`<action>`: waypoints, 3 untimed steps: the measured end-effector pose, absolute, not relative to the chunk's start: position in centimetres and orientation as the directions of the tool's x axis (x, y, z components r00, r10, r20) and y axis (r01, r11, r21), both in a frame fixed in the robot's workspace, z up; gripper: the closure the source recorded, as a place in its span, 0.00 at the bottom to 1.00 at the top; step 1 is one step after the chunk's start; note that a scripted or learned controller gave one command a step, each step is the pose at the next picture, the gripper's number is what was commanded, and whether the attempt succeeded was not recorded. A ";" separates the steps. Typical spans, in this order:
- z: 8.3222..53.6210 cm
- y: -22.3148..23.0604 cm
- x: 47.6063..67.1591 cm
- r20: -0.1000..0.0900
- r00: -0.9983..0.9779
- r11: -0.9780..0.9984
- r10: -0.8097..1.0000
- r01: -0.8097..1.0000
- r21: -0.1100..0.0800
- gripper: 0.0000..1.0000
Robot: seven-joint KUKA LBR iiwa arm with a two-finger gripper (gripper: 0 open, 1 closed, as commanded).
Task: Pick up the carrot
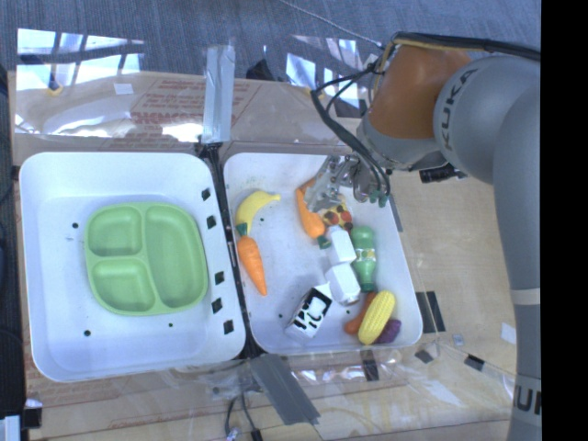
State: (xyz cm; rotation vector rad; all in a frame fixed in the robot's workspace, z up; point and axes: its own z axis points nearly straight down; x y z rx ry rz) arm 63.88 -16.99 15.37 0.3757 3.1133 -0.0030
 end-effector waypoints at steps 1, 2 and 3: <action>9.1 -16.7 53.2 0.004 -0.905 0.905 0.425 0.425 0.000 1.00; 19.8 -4.7 56.0 -0.011 -0.910 0.910 0.414 0.414 0.008 1.00; 19.3 -5.3 55.7 -0.001 -0.906 0.906 0.423 0.423 0.001 0.00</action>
